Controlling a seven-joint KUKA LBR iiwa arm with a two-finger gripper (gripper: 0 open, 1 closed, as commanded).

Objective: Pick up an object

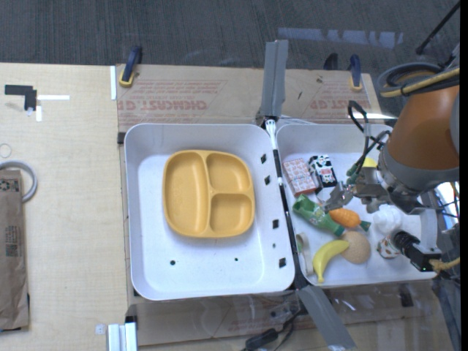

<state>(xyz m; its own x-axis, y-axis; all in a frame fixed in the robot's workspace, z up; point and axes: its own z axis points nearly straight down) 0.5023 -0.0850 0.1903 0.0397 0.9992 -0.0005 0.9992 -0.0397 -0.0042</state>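
From the camera view, two white bins are being seen side by side; the left bin [146, 269] is bearing a yellow divided plate [208, 193], lying flat near its middle. The right bin [344, 273] is being crowded with small things: a red-and-white packet [298, 175], a black-and-white carton [322, 170] just beside it, a green packet [317, 216], a carrot [344, 217] touching the green packet, a banana [328, 257] and a beige round thing [357, 248] just beside the banana. The arm [426, 134] is being seen reaching in from the right, its orange band covering the bin's far right corner; the gripper [342, 195] is being held low, just above the carrot and the green packet. Whether the fingers are parted or closed cannot be told, being dark, small and blurred; nothing is being clearly seen between them. White things [386, 216] at the right are being partly hidden by the wrist.
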